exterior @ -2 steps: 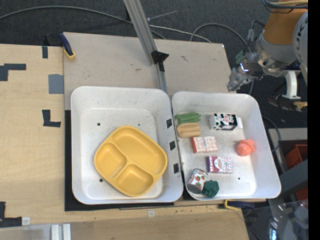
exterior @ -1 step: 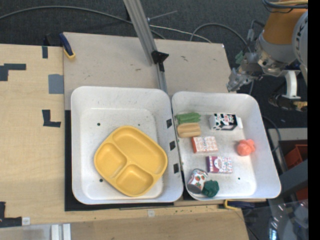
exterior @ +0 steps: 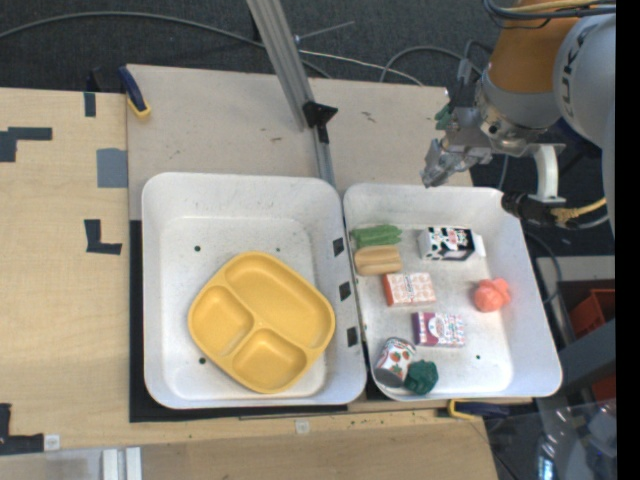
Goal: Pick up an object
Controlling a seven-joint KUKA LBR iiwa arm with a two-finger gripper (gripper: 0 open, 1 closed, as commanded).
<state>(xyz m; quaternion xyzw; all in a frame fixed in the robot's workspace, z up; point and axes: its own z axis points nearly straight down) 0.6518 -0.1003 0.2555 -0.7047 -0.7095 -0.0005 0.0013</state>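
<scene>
The right bin (exterior: pixel 520 268) holds several small items: a green vegetable (exterior: pixel 376 235), a tan bread roll (exterior: pixel 378 260), a black-and-white carton (exterior: pixel 449 243), a pink-and-white box (exterior: pixel 409 289), a pink-orange fruit (exterior: pixel 490 295), a purple carton (exterior: pixel 439 329), a round patterned piece (exterior: pixel 395 359) and a dark green piece (exterior: pixel 422 376). My gripper (exterior: pixel 437 171) hangs above the bin's far rim, up and slightly left of the black-and-white carton. Nothing shows between its fingers.
The left bin (exterior: pixel 165 268) holds a yellow divided plate (exterior: pixel 261 320). A slanted metal post (exterior: pixel 288 63) rises behind the bins, ending near their shared far corner. Cables run over the dark floor at the back. Wooden bench lies to the left.
</scene>
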